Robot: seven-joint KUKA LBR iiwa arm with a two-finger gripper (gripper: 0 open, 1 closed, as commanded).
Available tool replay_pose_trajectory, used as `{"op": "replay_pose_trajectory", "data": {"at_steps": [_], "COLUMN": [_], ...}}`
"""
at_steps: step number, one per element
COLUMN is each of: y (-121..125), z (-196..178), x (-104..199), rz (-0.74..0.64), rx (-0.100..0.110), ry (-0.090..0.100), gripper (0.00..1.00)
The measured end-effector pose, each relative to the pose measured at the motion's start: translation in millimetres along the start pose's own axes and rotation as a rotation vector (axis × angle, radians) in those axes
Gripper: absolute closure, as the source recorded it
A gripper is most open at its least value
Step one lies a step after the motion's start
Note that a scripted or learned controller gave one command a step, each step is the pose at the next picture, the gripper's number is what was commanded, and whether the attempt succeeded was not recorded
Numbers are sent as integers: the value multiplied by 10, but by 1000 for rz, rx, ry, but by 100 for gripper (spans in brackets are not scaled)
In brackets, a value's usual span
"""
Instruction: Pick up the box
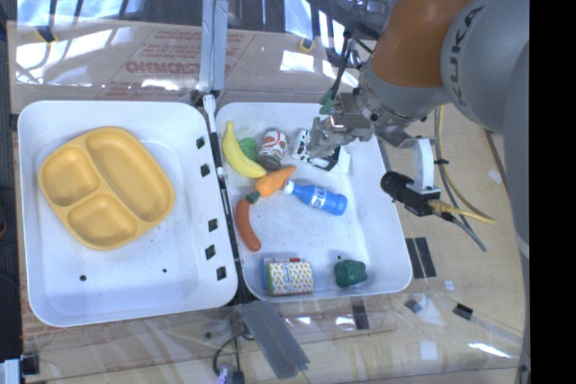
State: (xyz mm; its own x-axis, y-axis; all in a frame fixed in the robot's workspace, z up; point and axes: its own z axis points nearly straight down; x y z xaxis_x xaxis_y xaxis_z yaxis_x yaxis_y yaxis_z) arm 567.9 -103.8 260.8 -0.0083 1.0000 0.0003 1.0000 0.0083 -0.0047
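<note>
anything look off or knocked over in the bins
Nothing is spilled or damaged. The box lies at the right bin's near edge, while the claw is at the far end by a small can, well apart from the box.

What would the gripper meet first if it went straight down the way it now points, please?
Probably the small black-and-white object right under the gripper at the far side of the right bin. Depth is unclear, so it might already be touching. The box lies well off that line.

arm [486,22]: grey rounded casing; orange band [423,31] above wrist; dark "KUKA" lettering on casing; yellow and black cables [454,198] alongside; small metallic gripper [326,135]
</note>
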Motion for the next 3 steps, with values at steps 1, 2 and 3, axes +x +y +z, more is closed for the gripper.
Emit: {"op": "replay_pose_trajectory", "data": {"at_steps": [1, 2, 3], "y": [-456, -698, -818], "z": [1582, 1697, 1704], "x": [-84, -850, -116], "rz": [-163, 57, 217], "rx": [0, 0, 0], "ry": [1, 2, 2], "gripper": [0, 0, 0]}}
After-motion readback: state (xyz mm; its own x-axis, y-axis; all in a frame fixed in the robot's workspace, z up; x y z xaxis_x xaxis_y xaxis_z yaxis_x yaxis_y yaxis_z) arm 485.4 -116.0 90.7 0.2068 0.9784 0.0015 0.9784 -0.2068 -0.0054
